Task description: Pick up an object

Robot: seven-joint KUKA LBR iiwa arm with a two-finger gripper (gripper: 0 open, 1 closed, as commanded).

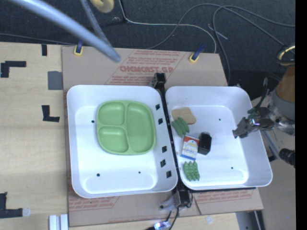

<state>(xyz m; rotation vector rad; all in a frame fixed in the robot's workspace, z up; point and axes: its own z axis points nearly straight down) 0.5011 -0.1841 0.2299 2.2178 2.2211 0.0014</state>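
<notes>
The right bin (240, 174) holds a tan bread-shaped piece (185, 114), a green leafy toy (181, 126), a small red, white and blue box (190, 146), a black block (205, 143) touching the box's right side, and a green ridged toy (191, 170) near the front wall. My gripper (244, 122) hangs over the bin's right rim, well to the right of all these things. Its dark fingers stand apart, open, with nothing between them.
A green divided plate (126, 127) lies in the left bin (81, 176). A black divider with clips (165, 128) runs between the bins. Cables (201, 18) trail across the dark floor behind the cardboard base.
</notes>
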